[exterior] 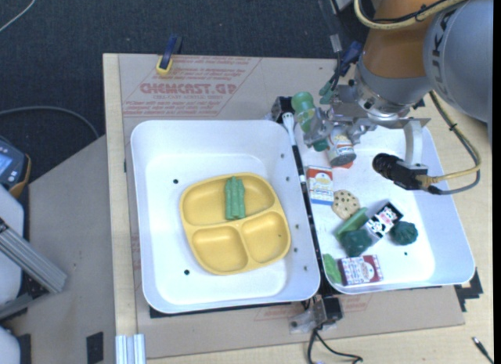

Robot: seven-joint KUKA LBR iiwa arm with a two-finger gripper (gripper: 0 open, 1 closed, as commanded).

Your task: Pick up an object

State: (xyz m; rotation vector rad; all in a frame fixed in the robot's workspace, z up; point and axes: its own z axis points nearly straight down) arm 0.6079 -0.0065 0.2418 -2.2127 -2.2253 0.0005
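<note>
My gripper point(338, 134) hangs over the back left part of the right bin point(438, 198), below the orange band of the arm. Right under it is a small can point(342, 153) with a red label and a silver end, tilted. Whether the can is held or lies on the bin floor is unclear. Further forward in the same bin lie a small red, white and blue box point(319, 185), a cookie point(344, 202), a green block point(355, 232), a black-and-white toy point(385, 220), a dark green lump point(405, 233) and a red packet point(360, 270).
The left bin point(156, 159) holds a yellow divided plate point(235, 237) with a green piece point(235, 198) in its back compartment. A green-topped item point(304, 106) stands at the right bin's back left corner. A black cable plug point(395, 168) hangs beside the gripper.
</note>
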